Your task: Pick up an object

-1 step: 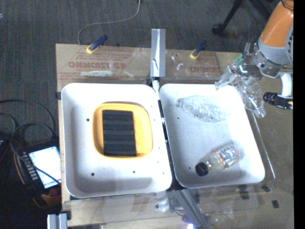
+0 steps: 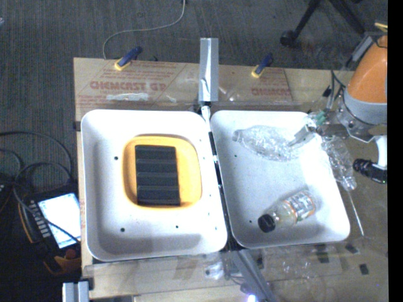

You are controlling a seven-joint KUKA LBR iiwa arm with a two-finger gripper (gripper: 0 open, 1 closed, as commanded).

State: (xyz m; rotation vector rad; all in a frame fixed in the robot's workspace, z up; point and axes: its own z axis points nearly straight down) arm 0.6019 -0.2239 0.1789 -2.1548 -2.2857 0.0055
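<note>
I am standing by the bench and I see two white bins side by side. The left bin (image 2: 101,168) holds a yellow tray (image 2: 192,175) with a black block (image 2: 156,175) lying in it. The right bin (image 2: 327,228) holds two things. A crumpled clear plastic piece (image 2: 264,142) lies near the back, and a small clear bottle (image 2: 288,211) with a black cap lies on its side near the front.

The arm (image 2: 368,83) comes in from the right, over the far corner of the right bin. The gripper (image 2: 315,126) sits at the edge of the crumpled plastic, and it looks like it may be touching it. I cannot tell how the gripper stands, because it is small and blurry here. I cannot say it holds anything.

I think the plastic is the thing it is going for. That could go badly. The plastic is thin and see-through, so it may slip out or squash flat. It may lift only a corner and then drop. The gripper is also close to the bin wall, so it could bump the rim. The bottle is round, so it may roll away if nudged.
</note>
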